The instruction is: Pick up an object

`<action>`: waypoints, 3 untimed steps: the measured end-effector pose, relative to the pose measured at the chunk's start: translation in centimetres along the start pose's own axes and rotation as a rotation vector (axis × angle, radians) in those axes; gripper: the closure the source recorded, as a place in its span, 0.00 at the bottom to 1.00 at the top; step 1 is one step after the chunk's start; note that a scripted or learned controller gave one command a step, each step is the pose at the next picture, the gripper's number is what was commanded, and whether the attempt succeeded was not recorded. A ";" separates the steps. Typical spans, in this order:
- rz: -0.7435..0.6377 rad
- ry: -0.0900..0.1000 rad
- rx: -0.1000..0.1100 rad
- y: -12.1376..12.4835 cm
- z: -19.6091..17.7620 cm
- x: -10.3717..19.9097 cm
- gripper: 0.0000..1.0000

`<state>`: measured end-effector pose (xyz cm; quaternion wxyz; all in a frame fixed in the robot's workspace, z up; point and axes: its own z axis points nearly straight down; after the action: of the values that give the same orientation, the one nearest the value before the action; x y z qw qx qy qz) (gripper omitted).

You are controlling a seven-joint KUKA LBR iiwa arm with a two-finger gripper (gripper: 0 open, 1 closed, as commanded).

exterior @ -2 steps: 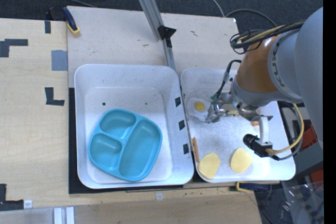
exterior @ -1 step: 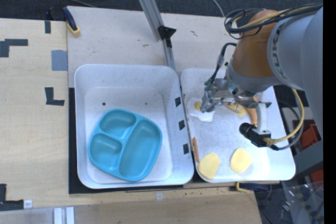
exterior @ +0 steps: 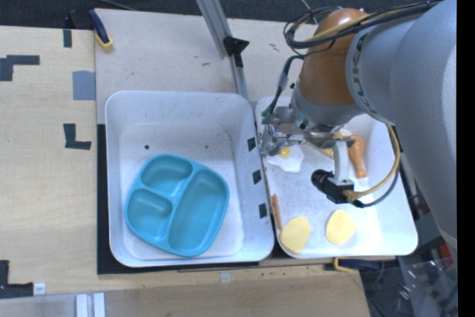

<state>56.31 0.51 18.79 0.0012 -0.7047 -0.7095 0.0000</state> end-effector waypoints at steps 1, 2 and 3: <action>0.004 -0.001 0.001 0.2 0.0 0.4 1.00; 0.001 0.000 0.000 0.9 0.0 4.1 1.00; 0.003 0.000 -0.005 -0.2 -5.8 5.3 1.00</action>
<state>56.13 5.77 24.57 -0.0005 -0.7058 -0.7084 -0.0017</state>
